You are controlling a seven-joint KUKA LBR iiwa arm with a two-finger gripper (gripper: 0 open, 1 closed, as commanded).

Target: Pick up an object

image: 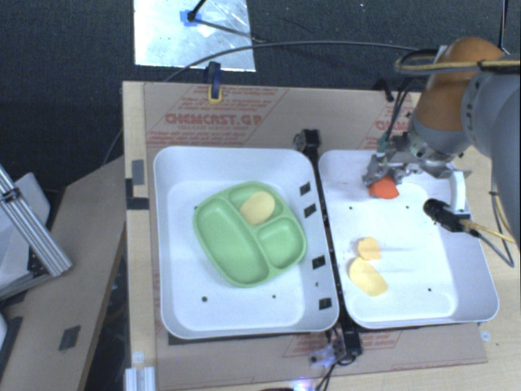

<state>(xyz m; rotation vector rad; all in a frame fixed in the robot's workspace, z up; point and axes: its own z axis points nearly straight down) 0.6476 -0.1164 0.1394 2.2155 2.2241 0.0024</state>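
Observation:
My gripper (383,177) hangs low over the far part of the right bin (464,300). A small orange-red object (385,190) sits directly under its tip, touching or nearly touching it. Two yellow pieces lie nearer the front of the same bin: a small chunk (368,248) and a longer one (368,278). In the left bin (179,300) a green divided plate (248,233) holds a yellow object (258,208) in its upper compartment.
Both bins stand side by side on a cardboard sheet (236,116). A blue clamp (214,80) is at the board's far edge. A metal frame (28,226) stands at the left.

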